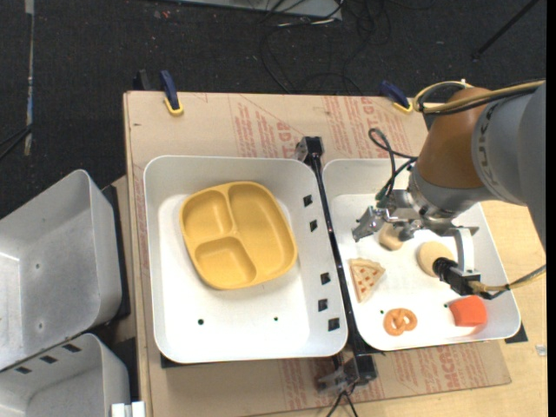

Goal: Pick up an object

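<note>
Bench surface carries two shallow white bins side by side, with the left bin (165, 259) holding a yellow divided plate (236, 233) that lies flat near its centre. The right bin (499, 259) holds the loose items. A pizza-slice toy (366, 278) lies near the bin's left wall, a pretzel toy (400, 321) sits toward the near edge, and an orange block (469, 311) rests at the near right corner. A pale round piece (431, 255) lies between the block and the arm's wrist (its lower side is touched by a black cable fitting).

The arm (486, 146) reaches in from the right and hangs low over the far half of the right bin. The gripper (388, 231) sits just above the bin floor, with a small tan object (392, 240) directly at its tip. Whether the fingers (365, 228) are apart or closed on that object cannot be told; the metal parts overlap it from this angle.
</note>
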